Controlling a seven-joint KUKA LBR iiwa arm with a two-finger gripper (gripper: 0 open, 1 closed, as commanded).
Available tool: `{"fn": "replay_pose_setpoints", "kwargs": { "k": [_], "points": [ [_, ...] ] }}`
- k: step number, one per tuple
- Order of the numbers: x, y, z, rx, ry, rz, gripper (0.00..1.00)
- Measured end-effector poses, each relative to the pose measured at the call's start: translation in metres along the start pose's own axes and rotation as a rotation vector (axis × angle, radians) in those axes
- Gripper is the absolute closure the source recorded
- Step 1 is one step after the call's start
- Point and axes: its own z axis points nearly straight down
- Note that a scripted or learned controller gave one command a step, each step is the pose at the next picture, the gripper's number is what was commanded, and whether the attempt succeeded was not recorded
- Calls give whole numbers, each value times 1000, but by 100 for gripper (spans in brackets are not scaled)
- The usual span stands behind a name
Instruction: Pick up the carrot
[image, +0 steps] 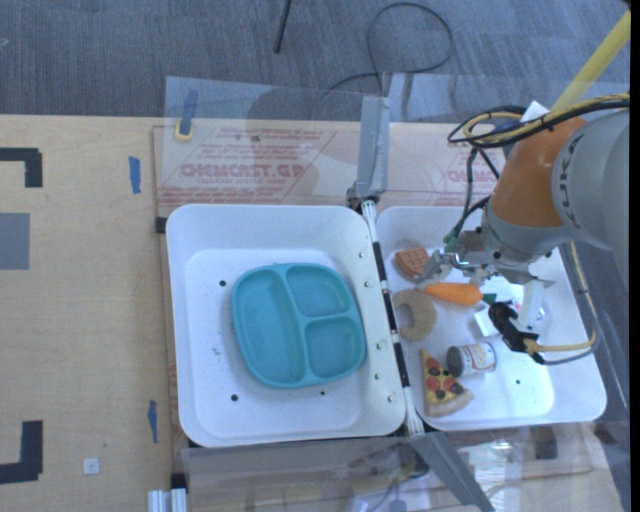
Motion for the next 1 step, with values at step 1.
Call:
{"fn": "replay_pose_setpoints", "kwargs": {
  "k": [1],
  "points": [
    [13, -33, 8, 0, -2, -323, 0]
  ]
}}
